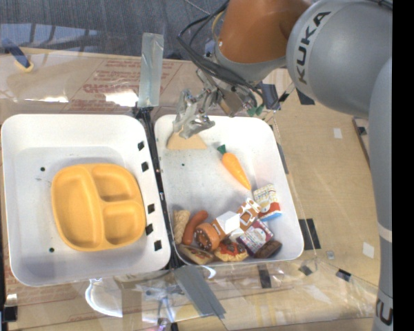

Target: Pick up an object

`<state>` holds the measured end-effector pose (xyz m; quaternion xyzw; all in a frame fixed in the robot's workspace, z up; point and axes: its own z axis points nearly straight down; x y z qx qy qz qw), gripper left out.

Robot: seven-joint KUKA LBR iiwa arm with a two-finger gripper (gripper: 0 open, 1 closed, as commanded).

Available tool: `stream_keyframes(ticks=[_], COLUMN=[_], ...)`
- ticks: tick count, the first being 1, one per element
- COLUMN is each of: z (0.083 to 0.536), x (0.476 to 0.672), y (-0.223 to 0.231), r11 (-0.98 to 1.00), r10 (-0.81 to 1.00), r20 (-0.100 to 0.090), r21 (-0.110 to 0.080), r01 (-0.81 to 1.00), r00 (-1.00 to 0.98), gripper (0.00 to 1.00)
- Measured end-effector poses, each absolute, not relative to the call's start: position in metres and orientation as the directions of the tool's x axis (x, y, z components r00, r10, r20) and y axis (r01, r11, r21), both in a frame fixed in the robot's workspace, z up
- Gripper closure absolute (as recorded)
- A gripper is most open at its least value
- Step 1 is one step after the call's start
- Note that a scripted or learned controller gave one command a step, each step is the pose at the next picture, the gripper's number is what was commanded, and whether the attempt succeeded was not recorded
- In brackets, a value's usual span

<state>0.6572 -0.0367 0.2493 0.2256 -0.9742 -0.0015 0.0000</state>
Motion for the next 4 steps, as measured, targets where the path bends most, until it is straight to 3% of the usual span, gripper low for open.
stream_keyframes(ticks=[1,2,3,4], z=[0.238,0.252,0.255,0.225], x=[0.657,0.657,0.657,0.657], y=[0.012,-0.019,-0.089,-0.167], r11=[0.875,0.624,0.177,-0.084], r10=[-0.484,-0.781,-0.984,-0.996], r20=[0.0,-0.003,-0.001,-0.001], r21=[0.001,-0.002,-0.004,-0.002], r01=[-0.484,-0.781,-0.984,-0.996], r00=[-0.875,-0.624,-0.177,0.084], gripper=[1.0,1.0,1.0,1.0])
